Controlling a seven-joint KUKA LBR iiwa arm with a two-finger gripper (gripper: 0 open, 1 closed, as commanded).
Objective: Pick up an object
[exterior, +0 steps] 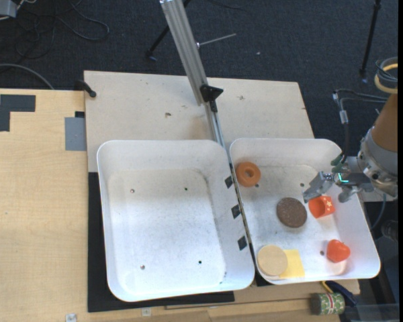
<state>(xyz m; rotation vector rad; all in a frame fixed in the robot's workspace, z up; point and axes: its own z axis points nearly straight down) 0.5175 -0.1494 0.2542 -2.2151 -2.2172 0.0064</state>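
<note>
Camera view: pincer (330, 194) at right bin (302, 154) mid-right, fingers spread, right above orange cup (321, 207), nothing gripped; brown disc (291, 212) just left.

Two bins sit side by side on the counter (154, 106). The right bin (282, 149) holds a ring (248, 174) at the back, a disc (291, 212) in the middle, and a round pad (272, 260) beside a square pad (294, 265) in front.

Matt white plastic bins (168, 154) — speckled; pale wood-grain bench (27, 200); ribbed metal rail (187, 51)
</note>
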